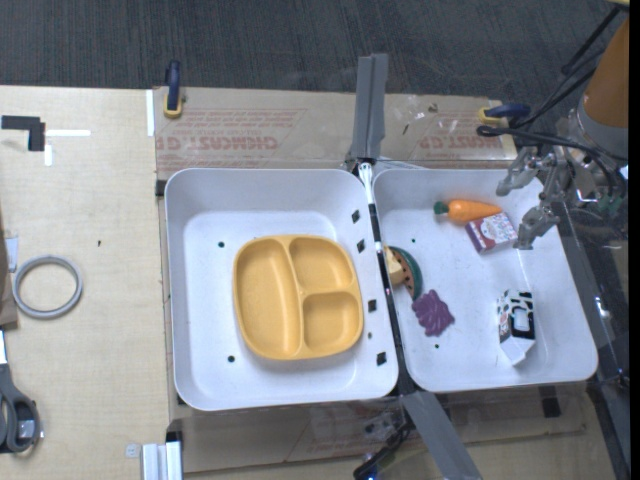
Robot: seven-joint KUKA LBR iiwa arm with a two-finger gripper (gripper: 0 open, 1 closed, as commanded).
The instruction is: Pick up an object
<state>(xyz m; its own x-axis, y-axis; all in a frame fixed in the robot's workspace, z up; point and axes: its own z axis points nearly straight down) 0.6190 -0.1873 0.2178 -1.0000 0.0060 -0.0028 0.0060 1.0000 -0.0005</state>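
Yellow divided plate: the three-compartment yellow plastic plate (298, 296) lies flat in the left white bin (190, 268); stiff and light by the look of it, but wide and low, so only a raised rim edge would suit two fingers.
Round toy by the divider: a small tan and dark green piece (404, 269) sits against the left wall of the right white bin (580, 358); partly hidden, so I cannot tell what it is, and the wall crowds any grasp.
Purple grape bunch: a small purple lumpy toy (433, 312) lies in the open, just right of the round piece; likely light and slightly rubbery, best pinched across its narrow width.
Orange carrot: an orange tapered toy with a green tip (468, 209) lies at the far side of the right bin; smooth, may roll, so take it across the thick middle.
Red and white packet: a small red and white pouch (492, 232) touches the carrot; thin and crinkly, probably slippery.
Black and white carton: a small black and white box (517, 322) lies on its side, well apart from the others; stiff flat faces, the easiest hold.
Gripper: the metal two-finger gripper (532, 218) hangs just right of the packet, holding nothing, its fingers spread apart.
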